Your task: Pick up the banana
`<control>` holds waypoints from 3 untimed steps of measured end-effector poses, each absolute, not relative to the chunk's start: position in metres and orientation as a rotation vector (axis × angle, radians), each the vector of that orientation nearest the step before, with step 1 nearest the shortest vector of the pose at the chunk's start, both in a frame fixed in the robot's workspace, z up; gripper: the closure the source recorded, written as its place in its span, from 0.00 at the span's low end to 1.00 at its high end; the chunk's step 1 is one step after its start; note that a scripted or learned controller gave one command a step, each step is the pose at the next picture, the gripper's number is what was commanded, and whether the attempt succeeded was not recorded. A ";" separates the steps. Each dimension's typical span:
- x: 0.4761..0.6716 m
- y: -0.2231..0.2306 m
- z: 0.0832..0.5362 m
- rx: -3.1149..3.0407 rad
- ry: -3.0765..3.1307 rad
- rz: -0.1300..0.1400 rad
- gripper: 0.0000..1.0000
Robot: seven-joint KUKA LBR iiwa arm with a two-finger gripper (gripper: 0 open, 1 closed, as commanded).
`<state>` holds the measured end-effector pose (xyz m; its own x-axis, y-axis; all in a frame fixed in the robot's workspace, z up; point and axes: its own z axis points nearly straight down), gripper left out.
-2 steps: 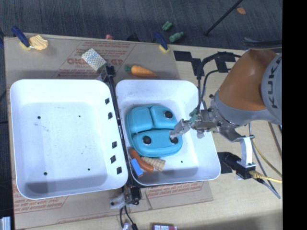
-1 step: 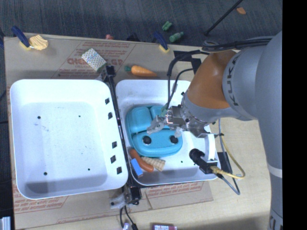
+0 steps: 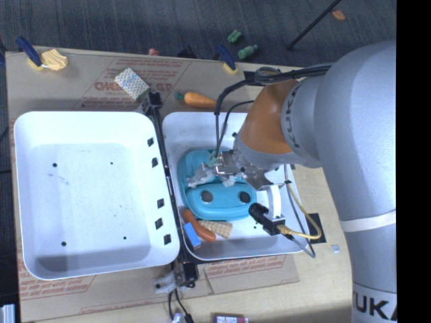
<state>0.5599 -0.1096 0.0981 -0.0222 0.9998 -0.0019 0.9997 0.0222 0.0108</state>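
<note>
My gripper (image 3: 214,171) is low inside the right white bin (image 3: 176,128), right over a light blue plastic toy (image 3: 217,200) with two dark holes. The grey arm with its orange band (image 3: 269,123) covers the bin's right half and hides whatever lies under it. By the bin's front wall lie an orange piece (image 3: 190,219), a small blue block (image 3: 192,235) and a tan waffle-patterned piece (image 3: 219,229). I cannot make out anything held by the gripper.
The left white bin (image 3: 27,200) stands beside the right one, a black divider (image 3: 160,173) between them. On the cardboard behind the bins lie a carrot (image 3: 199,100), a patterned block (image 3: 131,83) and a pale yellow item (image 3: 54,60) by a blue clamp.
</note>
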 end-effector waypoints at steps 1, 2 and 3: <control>0.594 -0.101 0.097 1.918 2.489 -0.003 0.00; 0.595 -0.098 0.109 1.912 2.496 0.003 1.00; 0.643 -0.050 0.193 1.967 2.450 0.001 1.00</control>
<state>0.6435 -0.0503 0.1932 -0.2160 0.9764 0.0003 0.9764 0.2160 0.0005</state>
